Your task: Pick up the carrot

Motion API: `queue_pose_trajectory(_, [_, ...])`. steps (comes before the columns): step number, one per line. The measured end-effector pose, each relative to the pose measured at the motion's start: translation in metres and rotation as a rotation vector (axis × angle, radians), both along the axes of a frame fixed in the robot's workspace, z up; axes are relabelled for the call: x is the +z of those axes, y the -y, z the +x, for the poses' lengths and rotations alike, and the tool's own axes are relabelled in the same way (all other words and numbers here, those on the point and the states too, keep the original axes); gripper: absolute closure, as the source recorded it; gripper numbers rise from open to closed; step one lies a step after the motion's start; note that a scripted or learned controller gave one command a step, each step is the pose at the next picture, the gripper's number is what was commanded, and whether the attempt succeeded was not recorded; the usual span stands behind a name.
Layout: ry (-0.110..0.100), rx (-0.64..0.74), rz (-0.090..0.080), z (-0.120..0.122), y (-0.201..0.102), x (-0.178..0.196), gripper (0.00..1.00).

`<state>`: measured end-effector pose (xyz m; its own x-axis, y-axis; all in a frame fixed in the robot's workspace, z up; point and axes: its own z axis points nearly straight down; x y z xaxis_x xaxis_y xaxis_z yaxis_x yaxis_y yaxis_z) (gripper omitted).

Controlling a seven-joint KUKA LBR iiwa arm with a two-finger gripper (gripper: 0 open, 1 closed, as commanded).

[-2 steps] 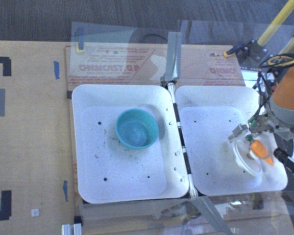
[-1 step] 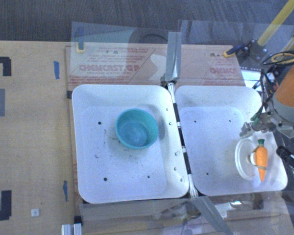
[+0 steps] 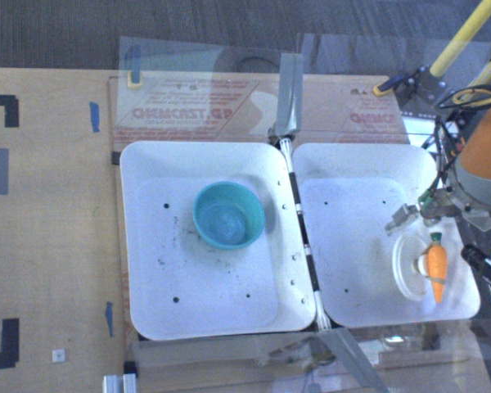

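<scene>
While gripper (image 3: 411, 217) hovers, carrot (image 3: 436, 267) (plated) below

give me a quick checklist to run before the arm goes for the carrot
1. Target located: the small orange carrot with a green top lies in the right-hand shallow white bin, near its right wall: ok.
2. Carrot support: it rests on a small round white plate, overhanging the plate's lower rim: ok.
3. Tool position: it sits up and left of the carrot, not over it: not ok.
4. Tool fingers open: cannot tell.
5. Carrot free: nothing is clamped on it, tool apart from it: ok.
6. Clutter: the round teal plastic bowl stands in the left-hand shallow white bin, away from the path: ok.
</scene>
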<state>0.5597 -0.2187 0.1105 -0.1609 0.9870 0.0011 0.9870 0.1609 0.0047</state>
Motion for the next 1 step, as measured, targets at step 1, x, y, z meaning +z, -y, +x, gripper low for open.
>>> queue_pose_trajectory(1, [0.019,0.255,-0.001,-0.0476,-0.0021,-0.0213,0.00])
